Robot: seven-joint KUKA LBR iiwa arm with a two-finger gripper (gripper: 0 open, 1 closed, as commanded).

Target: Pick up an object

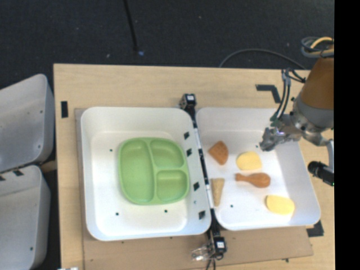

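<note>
The gripper (270,141) hangs above the right bin (301,207); its state I cannot tell. The drumstick (254,179) looks light, stiff, smooth; best grasped across its thick end.

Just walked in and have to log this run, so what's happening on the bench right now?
A grey robot arm reaches in from the right, its gripper low over the right bin, near a yellow piece of toy food. Nothing is seen between its fingers. Also loose in that bin are a toy drumstick, a brown piece, a tan wedge and another yellow piece. The left bin holds a green divided plate.
</note>
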